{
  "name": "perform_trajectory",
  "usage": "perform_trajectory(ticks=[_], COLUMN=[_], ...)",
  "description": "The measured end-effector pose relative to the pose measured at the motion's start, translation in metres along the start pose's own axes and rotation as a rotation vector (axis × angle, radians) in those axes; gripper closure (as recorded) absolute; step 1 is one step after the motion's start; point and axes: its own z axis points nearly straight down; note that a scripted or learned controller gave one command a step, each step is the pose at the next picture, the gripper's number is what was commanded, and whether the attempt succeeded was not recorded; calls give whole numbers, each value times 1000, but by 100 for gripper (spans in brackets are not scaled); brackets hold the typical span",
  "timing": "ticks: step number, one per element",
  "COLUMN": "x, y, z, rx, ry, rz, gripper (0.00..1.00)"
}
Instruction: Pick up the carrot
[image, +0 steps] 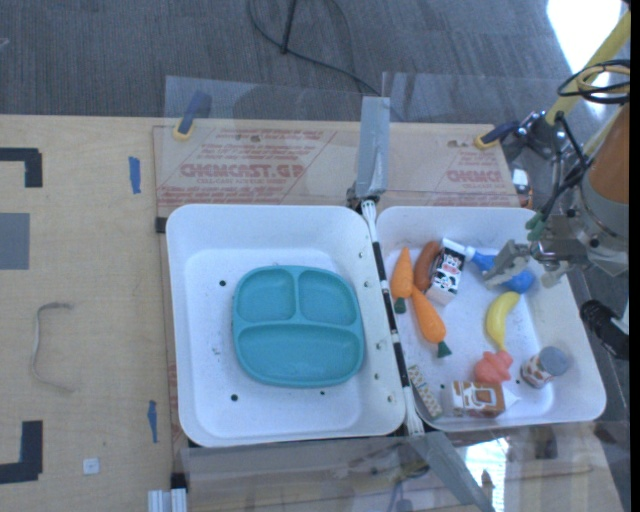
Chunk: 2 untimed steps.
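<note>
Camera view: I see two carrots in the right bin (560, 405), close to its left wall. The smooth tapered carrot (430, 320) lies slantwise with its green stub toward the near side; a second carrot (401, 275) sits just beyond it, beside a brown sausage (427, 263). My gripper (520, 262) hovers at the bin's far right, fingers spread narrowly around nothing, just above a curved yellow banana (499, 317). Bare white floor lies between carrot and banana. The teal plate (297, 325) fills the left bin.

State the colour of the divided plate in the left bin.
Teal, plain and unpatterned: the three-compartment plastic plate, seen in the camera view.
</note>
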Motion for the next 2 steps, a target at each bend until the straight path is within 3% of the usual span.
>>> perform_trajectory(ticks=[1, 2], x=[68, 84], y=[-21, -36], z=[83, 83], rx=[0, 3], ry=[0, 1], rz=[128, 151], gripper=[0, 0])
